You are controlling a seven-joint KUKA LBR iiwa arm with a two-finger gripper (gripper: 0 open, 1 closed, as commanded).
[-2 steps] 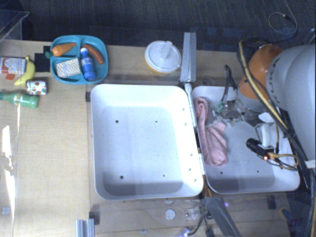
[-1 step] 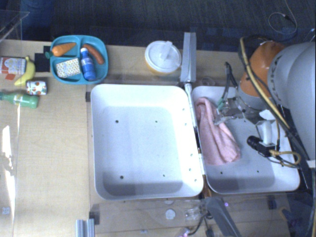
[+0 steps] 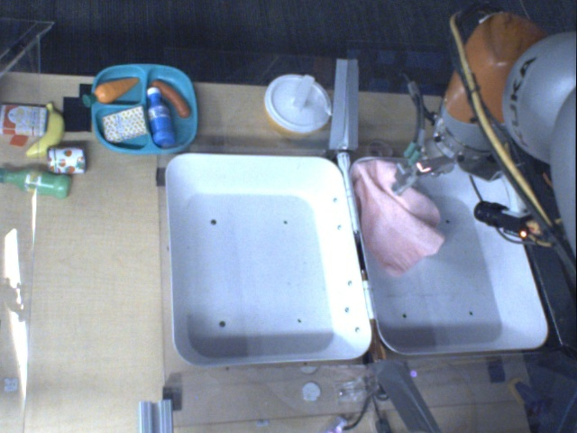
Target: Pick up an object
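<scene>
The arm [image 3: 527,79] comes in from about two o'clock, its orange band uppermost and its grey wrist angled down toward the right-hand bin [image 3: 469,327]; the tool [image 3: 403,177] sits at the upper left part of that bin, right against the top edge of a pink cloth [image 3: 397,219]; a peak of the cloth rises to the fingertips, and the tool appears closed on that fold, though the contact is small and partly shaded.

The pink cloth lies in the right-hand bin toward ten o'clock, crumpled, its left side close to the wall shared with the neighbouring bin; its lower end trails toward the bin's centre; the bin floor at five and six o'clock is bare white.

The left-hand bin [image 3: 261,255] stands just beside it, touching along the middle divider; only small dark spots mark its floor.

On the tabletop [image 3: 81,278] beyond the bins, at about eleven o'clock, a blue divided tray [image 3: 185,93] holds an orange carrot-like toy [image 3: 117,89], a blue bottle [image 3: 160,120] and other small pieces; at twelve o'clock a white lidded cup [image 3: 297,104] stands near the bins' far rims; at nine to ten o'clock, along the left edge, lie a yellow banana [image 3: 50,130], a small can [image 3: 66,160] and a green bottle [image 3: 36,182].
</scene>
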